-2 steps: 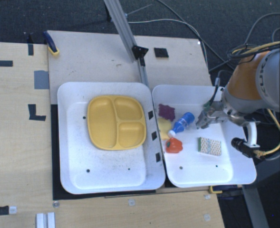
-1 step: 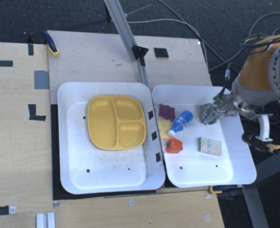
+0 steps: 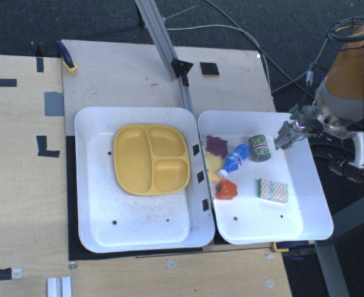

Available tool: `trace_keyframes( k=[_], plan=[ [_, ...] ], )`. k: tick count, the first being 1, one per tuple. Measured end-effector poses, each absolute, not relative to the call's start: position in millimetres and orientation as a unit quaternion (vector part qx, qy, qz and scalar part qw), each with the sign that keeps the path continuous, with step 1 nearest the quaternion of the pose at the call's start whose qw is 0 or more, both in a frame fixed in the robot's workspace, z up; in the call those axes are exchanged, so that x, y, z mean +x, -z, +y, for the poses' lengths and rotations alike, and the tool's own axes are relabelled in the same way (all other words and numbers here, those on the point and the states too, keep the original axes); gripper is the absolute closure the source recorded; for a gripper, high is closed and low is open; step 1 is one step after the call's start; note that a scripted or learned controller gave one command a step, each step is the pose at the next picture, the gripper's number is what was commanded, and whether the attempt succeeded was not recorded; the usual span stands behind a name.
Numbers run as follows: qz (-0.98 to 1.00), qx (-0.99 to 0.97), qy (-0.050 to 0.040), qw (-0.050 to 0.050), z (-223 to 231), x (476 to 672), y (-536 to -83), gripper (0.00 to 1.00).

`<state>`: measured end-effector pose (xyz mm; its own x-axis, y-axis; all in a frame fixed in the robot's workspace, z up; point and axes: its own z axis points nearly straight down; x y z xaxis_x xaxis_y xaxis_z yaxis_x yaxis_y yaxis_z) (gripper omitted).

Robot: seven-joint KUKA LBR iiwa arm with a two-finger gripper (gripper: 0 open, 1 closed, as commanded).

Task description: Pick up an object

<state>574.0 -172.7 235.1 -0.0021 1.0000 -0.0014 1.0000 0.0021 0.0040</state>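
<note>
The right bin (image 3: 305, 224) holds several small objects: a dark green can (image 3: 259, 148), a blue and white bottle (image 3: 233, 161), a purple piece (image 3: 216, 145), a yellow item (image 3: 213, 164), a red object (image 3: 226, 190) and a green-and-white patterned packet (image 3: 272, 190). My gripper (image 3: 287, 135) hangs over the bin's upper right part, just right of the green can and apart from it. Nothing shows between its fingers.
The left bin (image 3: 95, 228) holds a yellow divided plate (image 3: 151, 159). A metal bar (image 3: 157, 26) slants down to the gap between the bins. Cables lie behind the bench. A blue and yellow clamp (image 3: 66, 57) sits at the bench's back left corner.
</note>
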Motion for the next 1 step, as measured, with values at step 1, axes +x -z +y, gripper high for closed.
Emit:
trace_keyframes(
  k=[1],
  plan=[
    [0.708,0.707,-0.0002,0.0,-172.2,574.5,-243.1,1.0]
  ],
)
